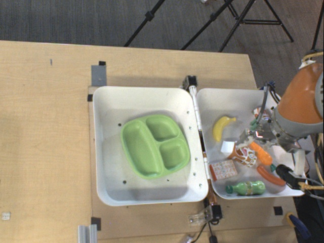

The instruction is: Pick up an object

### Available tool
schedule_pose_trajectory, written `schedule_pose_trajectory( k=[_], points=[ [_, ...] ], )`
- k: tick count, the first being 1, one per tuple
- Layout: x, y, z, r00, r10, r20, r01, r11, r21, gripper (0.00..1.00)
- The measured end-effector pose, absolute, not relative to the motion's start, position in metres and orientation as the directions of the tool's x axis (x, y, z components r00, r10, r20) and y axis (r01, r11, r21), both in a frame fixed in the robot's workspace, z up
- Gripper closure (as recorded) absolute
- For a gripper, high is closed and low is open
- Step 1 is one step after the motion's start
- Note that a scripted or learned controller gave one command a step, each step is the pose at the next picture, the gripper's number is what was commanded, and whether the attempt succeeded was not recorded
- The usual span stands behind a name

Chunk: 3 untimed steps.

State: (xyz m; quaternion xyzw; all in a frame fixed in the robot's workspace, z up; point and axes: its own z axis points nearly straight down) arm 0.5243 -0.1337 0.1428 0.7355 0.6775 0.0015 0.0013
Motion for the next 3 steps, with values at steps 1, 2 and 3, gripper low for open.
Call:
schedule_pose_trajectory(
  k=[1, 2, 3],
  points=[
    [0.559, -0.16, 0.116, 0.036, 0.999, -0.007, 0.998, -0.036, 0.046, 0.0],
    [0.549, -0.193, 0.111, -0.121, 0.992, -0.017, 0.991, 0.122, 0.057, 0.0],
    [0.634, -0.207, 0.11, -0.155, 0.988, -0.021, 0.987, 0.156, 0.05, 0.0]
  ],
)
